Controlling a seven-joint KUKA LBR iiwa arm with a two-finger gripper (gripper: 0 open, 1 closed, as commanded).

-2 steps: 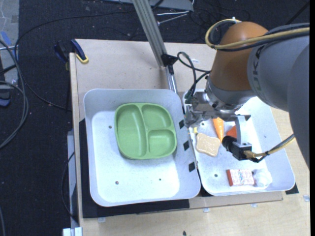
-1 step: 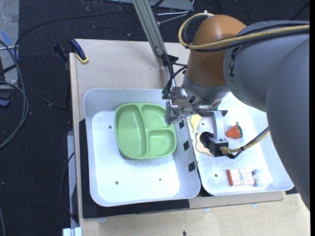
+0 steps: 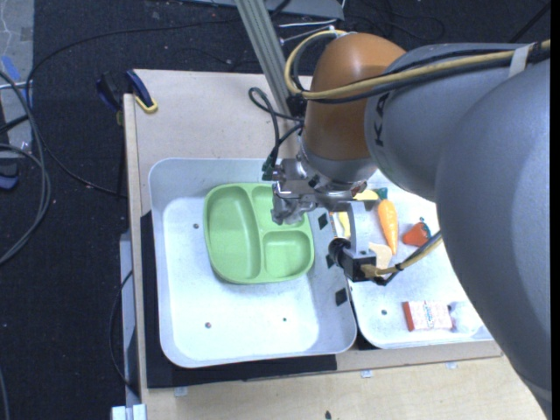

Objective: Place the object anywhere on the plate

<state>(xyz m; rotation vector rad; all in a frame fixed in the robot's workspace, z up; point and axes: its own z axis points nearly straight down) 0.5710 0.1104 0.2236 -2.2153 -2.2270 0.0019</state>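
Note:
A light green divided plate [image 3: 249, 234] lies in the left white bin [image 3: 236, 331], toward its back right. My gripper [image 3: 286, 206] hangs over the plate's right rim, near the upper small compartment. The grey wrist and orange band hide what is under it. No object shows on the bare parts of the plate. In the right bin [image 3: 385, 326] lie an orange carrot [image 3: 387, 222], a small red piece [image 3: 418, 233], a yellow item [image 3: 343, 222] partly behind the gripper, and a small white and red box [image 3: 427, 315].
The arm's large grey body covers the right side of the view and part of the right bin. A black cable clip [image 3: 341, 256] with a yellow cable hangs over the divide between the bins. The wooden bench edge [image 3: 131, 234] runs along the left.

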